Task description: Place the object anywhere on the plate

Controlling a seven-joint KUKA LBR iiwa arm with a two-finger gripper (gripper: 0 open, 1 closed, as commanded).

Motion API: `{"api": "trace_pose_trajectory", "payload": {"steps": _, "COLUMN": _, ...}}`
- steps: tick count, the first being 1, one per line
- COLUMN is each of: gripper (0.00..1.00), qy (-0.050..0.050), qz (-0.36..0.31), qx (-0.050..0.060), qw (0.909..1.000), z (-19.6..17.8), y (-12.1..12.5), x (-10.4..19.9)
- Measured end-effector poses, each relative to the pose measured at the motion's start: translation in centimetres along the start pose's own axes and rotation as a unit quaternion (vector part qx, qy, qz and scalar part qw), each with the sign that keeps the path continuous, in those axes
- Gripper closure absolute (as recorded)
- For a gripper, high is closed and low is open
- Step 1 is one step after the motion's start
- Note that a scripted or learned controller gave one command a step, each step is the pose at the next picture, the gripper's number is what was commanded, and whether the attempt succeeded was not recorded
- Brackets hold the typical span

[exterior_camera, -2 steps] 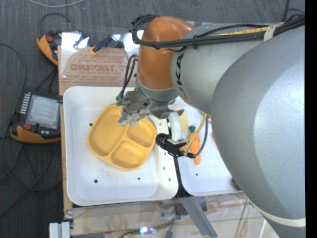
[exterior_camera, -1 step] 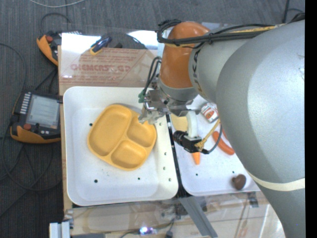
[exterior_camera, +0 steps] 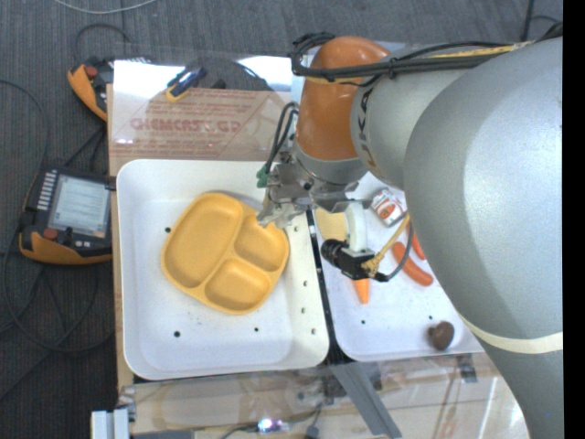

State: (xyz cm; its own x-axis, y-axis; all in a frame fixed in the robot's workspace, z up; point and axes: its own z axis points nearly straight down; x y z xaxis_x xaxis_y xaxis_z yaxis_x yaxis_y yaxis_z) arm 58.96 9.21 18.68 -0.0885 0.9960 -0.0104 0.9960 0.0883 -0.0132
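On left bin [exterior_camera: 146, 337]: one plate [exterior_camera: 224, 252].

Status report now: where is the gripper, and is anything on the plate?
Gripper over right rim of yellow plate. No object seen on plate. Carrots in right bin.

Handheld control pendant [exterior_camera: 69, 216] on dark carpet left of bench; orange-edged device [exterior_camera: 87, 88] at upper left; clear panel with red lettering [exterior_camera: 187, 126] behind left bin; white cable [exterior_camera: 137, 3] across floor.
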Motion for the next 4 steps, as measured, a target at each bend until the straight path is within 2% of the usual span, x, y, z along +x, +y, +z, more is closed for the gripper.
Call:
{"api": "trace_pose_trajectory", "payload": {"steps": 1, "gripper": 1.0, "qy": 0.003, "qz": 0.171, "qx": -0.002, "qw": 0.9852, "z": 0.7, "y": 1.1, "x": 5.9}}
{"api": "trace_pose_trajectory", "payload": {"steps": 2, "gripper": 1.0, "qy": 0.003, "qz": 0.277, "qx": -0.003, "qw": 0.9608, "z": -7.4, "y": -2.2, "x": -0.7}}
{"api": "trace_pose_trajectory", "payload": {"steps": 3, "gripper": 1.0, "qy": 0.004, "qz": 0.288, "qx": 0.0, "qw": 0.9575, "z": -0.2, "y": -1.9, "x": 5.2}}
{"api": "trace_pose_trajectory", "payload": {"steps": 4, "gripper": 1.0, "qy": 0.004, "qz": 0.413, "qx": -0.001, "qw": 0.9106, "z": -3.5, "y": -1.1, "x": -2.7}}
